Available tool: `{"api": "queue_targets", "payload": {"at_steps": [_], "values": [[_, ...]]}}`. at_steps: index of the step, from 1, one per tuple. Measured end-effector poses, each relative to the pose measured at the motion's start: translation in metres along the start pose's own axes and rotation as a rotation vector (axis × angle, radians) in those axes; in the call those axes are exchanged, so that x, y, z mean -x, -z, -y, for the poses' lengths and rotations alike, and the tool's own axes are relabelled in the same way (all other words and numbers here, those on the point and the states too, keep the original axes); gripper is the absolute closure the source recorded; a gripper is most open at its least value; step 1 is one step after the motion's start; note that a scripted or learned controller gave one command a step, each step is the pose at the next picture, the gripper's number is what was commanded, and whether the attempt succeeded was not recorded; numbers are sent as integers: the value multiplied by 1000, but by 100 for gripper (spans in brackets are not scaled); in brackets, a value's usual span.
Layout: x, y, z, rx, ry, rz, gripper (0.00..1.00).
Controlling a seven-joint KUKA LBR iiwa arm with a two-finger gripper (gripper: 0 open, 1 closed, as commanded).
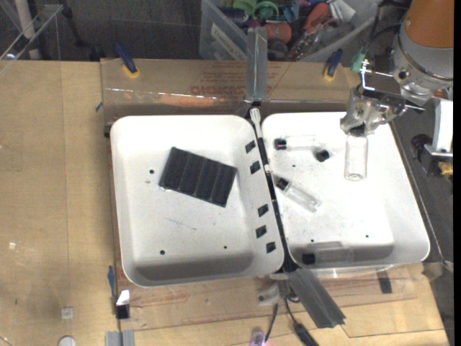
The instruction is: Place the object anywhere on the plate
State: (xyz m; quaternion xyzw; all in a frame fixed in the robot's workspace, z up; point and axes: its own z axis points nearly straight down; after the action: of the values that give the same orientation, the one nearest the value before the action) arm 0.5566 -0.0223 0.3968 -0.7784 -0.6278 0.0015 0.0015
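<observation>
Two bins (pixel 137 139), perhaps three vials (pixel 354 157)

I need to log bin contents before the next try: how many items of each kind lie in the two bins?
Dark ribbed plate, left bin: 1
Clear vials in the right bin: 3, at
Total: 4

I'm seeing even overhead light washing out both white bins (pixel 144 262), soft shadows pooling along their near walls, and slight overall blur.
</observation>
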Motion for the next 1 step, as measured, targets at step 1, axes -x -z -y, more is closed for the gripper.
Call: {"api": "queue_targets", "payload": {"at_steps": [1], "values": [[20, 38, 26, 6, 119, 1, 100]]}}
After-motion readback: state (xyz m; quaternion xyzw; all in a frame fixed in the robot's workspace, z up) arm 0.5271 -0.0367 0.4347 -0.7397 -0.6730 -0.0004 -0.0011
